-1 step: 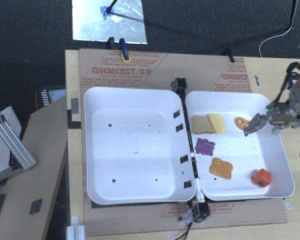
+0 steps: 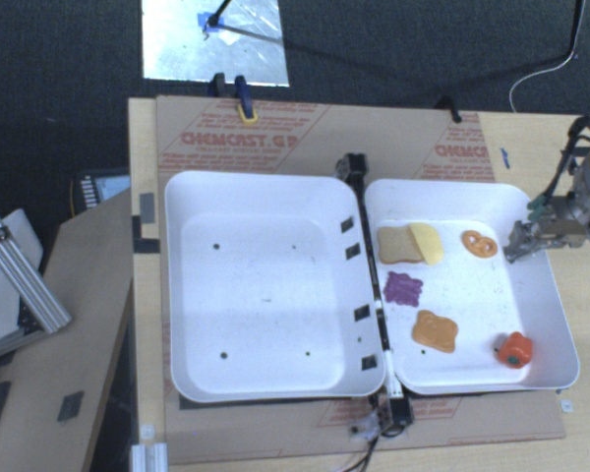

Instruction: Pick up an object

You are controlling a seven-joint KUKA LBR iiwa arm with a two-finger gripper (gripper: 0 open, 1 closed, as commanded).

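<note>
Over right bin's (image 2: 556, 308) edge, gripper (image 2: 517, 246)

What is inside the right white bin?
Inside the shallow right white bin: a tan bread slice overlapped by a yellow cheese piece, an orange pretzel, a purple piece, an orange chunk, and a red-orange pepper.

Items, all lying flat and apart from the end effector (image 2: 518, 244), in the right bin (image 2: 541, 303):

1. Brown bread slice (image 2: 398, 245), upper left area, touching item 2.
2. Pale yellow slab (image 2: 428, 243), just right of the bread, its edge against it.
3. Orange pretzel (image 2: 479, 243), upper middle, near the far right wall.
4. Purple ragged-edged piece (image 2: 403, 288), left side, below the bread.
5. Orange-tan lumpy piece (image 2: 435, 331), lower middle.
6. Red-orange rounded object with a small green mark (image 2: 513, 349), lower right corner.
</note>
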